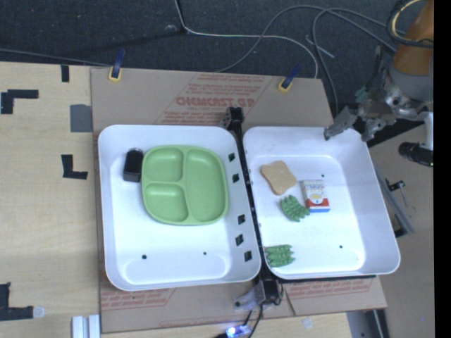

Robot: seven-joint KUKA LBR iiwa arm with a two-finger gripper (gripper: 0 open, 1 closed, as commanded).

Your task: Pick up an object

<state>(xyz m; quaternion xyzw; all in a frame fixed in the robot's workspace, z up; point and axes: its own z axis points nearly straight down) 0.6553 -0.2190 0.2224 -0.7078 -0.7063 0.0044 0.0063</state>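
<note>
The right bin (366,210) holds a tan slice of bread (278,177), a small white and red carton (316,194), a green leafy piece (294,208) and a green pod (279,255) near its front left corner. My gripper (344,123) hangs over the far right corner of that bin, well behind and to the right of the carton. Nothing shows in its grasp. The grey arm with its orange band (416,27) rises at the upper right.
The left bin (113,224) holds a green divided plate (185,185) and a small black block (132,165) at the plate's left. A black divider (243,189) runs between the bins. Cables (282,27) lie across the dark floor behind the bench.
</note>
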